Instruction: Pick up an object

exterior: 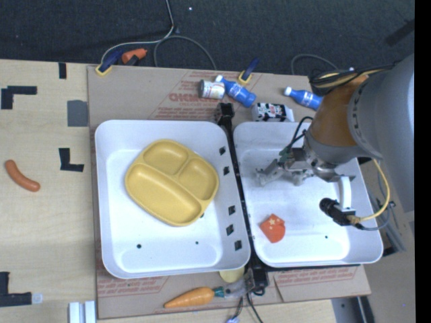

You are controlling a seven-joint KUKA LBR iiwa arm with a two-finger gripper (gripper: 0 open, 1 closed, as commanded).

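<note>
Gripper (266, 173) low in right bin (316, 251), finger state unclear, arm (377, 113) angled leftward, red object (273, 228) near.

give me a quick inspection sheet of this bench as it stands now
surface: cardboard sheet on a wooden bench, bearing the left bin and right bin side by side.
job's things: yellow divided plate in the left bin; small red object in the right bin, near its front.
clutter: carrot in front of the bins; sausage far left; blue bottles behind the bins.
grippers: gripper low in the right bin, apart from the red object.
cables: black cable at the back; yellow cable on the arm.
surroundings: dark floor behind.
</note>
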